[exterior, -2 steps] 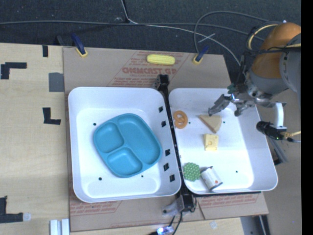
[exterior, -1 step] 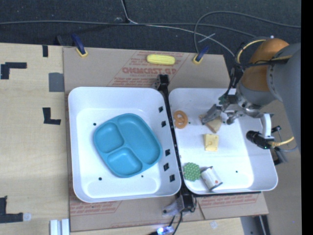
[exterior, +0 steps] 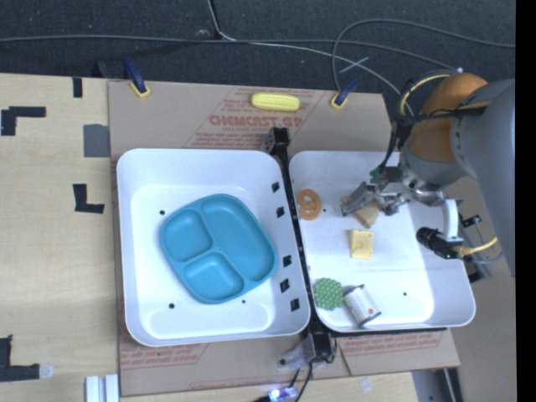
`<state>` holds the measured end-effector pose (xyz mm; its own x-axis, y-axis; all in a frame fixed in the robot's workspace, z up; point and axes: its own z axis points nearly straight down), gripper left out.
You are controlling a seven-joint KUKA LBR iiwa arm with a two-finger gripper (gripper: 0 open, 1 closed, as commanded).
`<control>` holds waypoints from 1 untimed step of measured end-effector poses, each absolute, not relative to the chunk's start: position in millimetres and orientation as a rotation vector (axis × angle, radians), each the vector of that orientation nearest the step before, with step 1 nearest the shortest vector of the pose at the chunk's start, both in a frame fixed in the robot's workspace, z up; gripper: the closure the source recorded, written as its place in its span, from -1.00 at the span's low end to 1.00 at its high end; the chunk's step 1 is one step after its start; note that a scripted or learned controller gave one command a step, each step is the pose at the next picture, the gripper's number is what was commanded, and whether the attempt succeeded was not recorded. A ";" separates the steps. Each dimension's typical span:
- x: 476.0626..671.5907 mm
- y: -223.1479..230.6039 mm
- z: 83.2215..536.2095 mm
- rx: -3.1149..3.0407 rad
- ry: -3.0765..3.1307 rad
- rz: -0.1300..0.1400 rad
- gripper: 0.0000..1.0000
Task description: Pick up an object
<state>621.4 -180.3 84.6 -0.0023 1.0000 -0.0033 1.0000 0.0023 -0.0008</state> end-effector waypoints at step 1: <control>622.5 -179.8 96.4 2.214 2.222 -0.001 1.00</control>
<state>622.5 -179.8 96.4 -0.0037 1.0000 -0.0041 1.0000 0.0037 0.0032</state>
